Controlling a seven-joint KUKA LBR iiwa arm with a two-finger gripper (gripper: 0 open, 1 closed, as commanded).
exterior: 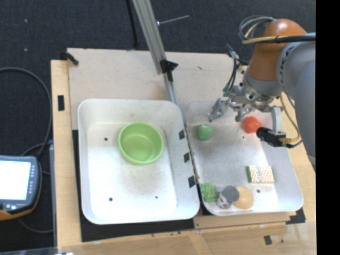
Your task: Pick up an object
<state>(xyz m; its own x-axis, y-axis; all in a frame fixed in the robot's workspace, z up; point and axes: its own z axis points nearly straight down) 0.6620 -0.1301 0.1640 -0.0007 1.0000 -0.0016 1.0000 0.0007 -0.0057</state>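
My gripper hangs over the far part of the right bin, open, with nothing between its fingers. A small green ball lies just below and to the left of it, apart from the fingers. A red-orange ball sits close to the right of the gripper, beside the right finger. Along the bin's near edge lie a green knobbly piece, a grey disc and a tan round piece. A checked block rests a little above them.
The left bin holds a light green bowl near its middle. A slanted metal post rises from the back of the bench between the bins. A black part with cables juts out beside the red-orange ball.
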